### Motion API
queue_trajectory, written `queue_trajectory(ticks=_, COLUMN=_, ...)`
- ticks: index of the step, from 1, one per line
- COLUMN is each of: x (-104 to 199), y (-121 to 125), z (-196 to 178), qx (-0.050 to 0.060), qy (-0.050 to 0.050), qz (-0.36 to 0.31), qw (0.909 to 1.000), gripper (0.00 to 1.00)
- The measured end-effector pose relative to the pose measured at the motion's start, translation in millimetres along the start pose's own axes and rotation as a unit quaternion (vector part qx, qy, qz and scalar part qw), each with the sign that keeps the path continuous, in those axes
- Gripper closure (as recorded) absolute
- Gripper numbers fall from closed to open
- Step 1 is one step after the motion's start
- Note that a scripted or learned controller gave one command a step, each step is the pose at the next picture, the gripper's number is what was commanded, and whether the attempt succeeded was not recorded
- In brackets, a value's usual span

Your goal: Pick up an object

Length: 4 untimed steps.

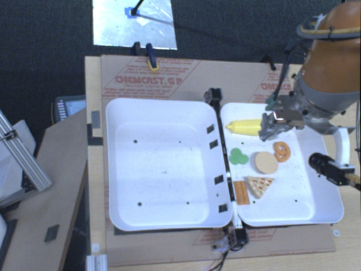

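Over right bin [324, 210] | gripper [269, 130] at yellow corn [243, 127] right end | jaw state: cannot tell | corn not lifted, grasp and lift remain

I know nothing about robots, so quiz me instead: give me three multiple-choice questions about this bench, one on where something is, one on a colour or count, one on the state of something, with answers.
1. Which bin holds the toy food?
A. the left bin
B. the right bin
C. both bins

2. What colour is the flat clover-shaped piece?
A. green
B. blue
C. purple

3. How does the pretzel lie?
A. flat on the bin floor
B. lifted in the air
C. stacked on the yellow piece

Answers:
1 B: the yellow piece, the round tan piece and the rest sit in the right bin, near the gripper.
2 A: the clover-shaped piece is plainly green.
3 A: the pretzel rests flat on the white floor, apart from the others.
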State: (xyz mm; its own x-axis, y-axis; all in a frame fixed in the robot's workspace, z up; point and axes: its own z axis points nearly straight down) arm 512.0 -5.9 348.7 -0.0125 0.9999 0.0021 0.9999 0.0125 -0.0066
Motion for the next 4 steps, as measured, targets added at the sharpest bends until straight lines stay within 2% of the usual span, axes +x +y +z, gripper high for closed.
queue_trajectory(ticks=1, x=12, y=-27, z=-195, qx=-0.014, qy=0.000, qz=0.003, qw=0.9999, gripper=1.00)
queue_trajectory(ticks=2, x=90, y=-25, z=-125, qx=-0.002, qy=-0.001, qz=0.001, qw=1.0000, gripper=1.00)
queue_trajectory(ticks=3, x=170, y=-24, z=-71, qx=-0.002, qy=-0.001, qz=0.001, qw=1.0000, gripper=1.00)
queue_trajectory(ticks=4, x=185, y=-5, z=-160, qx=-0.009, qy=0.001, qz=0.003, qw=1.0000, gripper=1.00)
